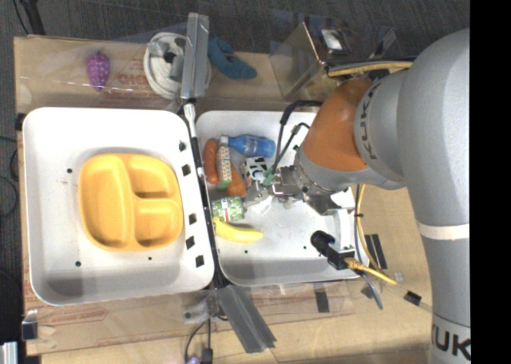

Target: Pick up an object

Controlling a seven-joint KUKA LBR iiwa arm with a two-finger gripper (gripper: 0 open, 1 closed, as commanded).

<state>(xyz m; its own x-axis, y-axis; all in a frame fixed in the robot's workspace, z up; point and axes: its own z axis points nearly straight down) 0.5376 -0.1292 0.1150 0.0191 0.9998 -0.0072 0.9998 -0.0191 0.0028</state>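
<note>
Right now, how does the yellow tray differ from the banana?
The tray lies alone in the left bin; the banana lies in the right bin beside other items. The tray is broad with three compartments; the banana is slim and curved. Both are yellow.

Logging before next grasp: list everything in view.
left bin: 1, white, image left
right bin: 1, white, beside it
divided tray: 1, yellow, left bin
banana: 1, yellow, right bin
pack: 1, green, beside banana
bottle: 1, blue, right bin's far end
oblong item: 1, red, right bin's left side
grape bunch: 1, purple, beyond left bin
coil: 1, white, beyond bins
soft item: 1, teal, beside coil
arm: 1, grey, over right bin
gripper: 1, metallic, low over right bin
</note>
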